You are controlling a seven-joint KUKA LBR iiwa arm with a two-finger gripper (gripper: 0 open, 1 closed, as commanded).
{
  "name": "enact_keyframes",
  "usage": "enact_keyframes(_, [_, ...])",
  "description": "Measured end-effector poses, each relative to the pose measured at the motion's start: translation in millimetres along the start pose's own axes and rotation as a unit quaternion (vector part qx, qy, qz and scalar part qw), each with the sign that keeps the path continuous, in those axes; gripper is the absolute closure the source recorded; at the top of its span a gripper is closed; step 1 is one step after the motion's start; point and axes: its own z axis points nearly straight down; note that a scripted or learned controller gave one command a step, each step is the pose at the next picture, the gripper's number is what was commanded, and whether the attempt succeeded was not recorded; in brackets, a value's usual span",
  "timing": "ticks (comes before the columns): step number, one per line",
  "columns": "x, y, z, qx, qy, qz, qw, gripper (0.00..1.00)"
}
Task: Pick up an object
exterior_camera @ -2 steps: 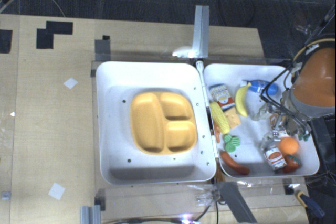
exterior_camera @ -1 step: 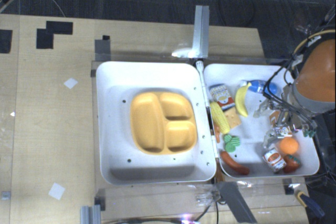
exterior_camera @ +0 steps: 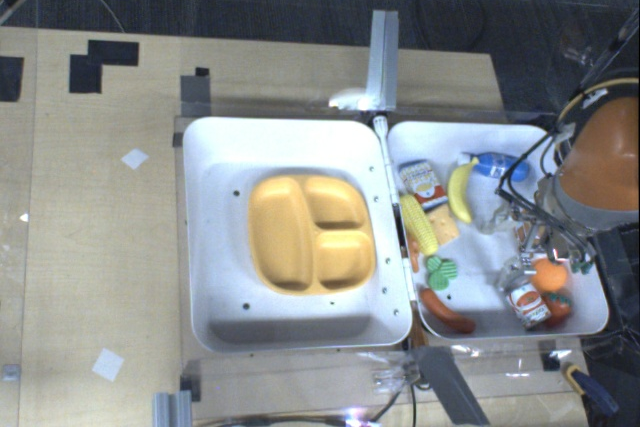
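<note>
Pale wooden bench [exterior_camera: 90,245] fills the left and middle of the frame, with dark floor along the top, and it bears two shallow white bins side by side. Centre frame, the left bin [exterior_camera: 205,215] holds a yellow divided tray [exterior_camera: 308,233] and nothing else that I can make out. At right, the right bin [exterior_camera: 590,310] is crowded: a corn cob [exterior_camera: 419,225] and a small carton [exterior_camera: 421,180] lie near its left wall, a banana [exterior_camera: 459,191] and a blue-capped bottle [exterior_camera: 492,166] toward its upper middle, a green piece [exterior_camera: 440,269] and a red sausage-like item [exterior_camera: 447,311] lower down. Reaching in from the right edge, the arm [exterior_camera: 600,165] hangs over the bin's right half, with the gripper [exterior_camera: 528,260] low among cables, just beside an orange fruit [exterior_camera: 551,275] and a small can [exterior_camera: 529,305]. Whether the pincer is spread or closed, I cannot tell; wires and clutter hide it. Nothing looks lifted, so I judge the pick not yet done: grasp and raise remain.
</note>
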Motion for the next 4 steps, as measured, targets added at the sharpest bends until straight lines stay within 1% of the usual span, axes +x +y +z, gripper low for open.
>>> enact_keyframes(1, [23.9, 9.9, -0.6, 0.001, 0.000, 0.224, 0.9745, 0.00])
enact_keyframes(2, [33.2, 5.1, -0.4, 0.001, 0.001, 0.384, 0.9232, 0.00])
enact_keyframes(3, [-73.8, -19.6, -46.3, 0.001, 0.001, 0.412, 0.9114, 0.00])
enact_keyframes(4, [-64.6, 40.0, 2.8, 0.001, 0.003, 0.555, 0.8320, 0.00])
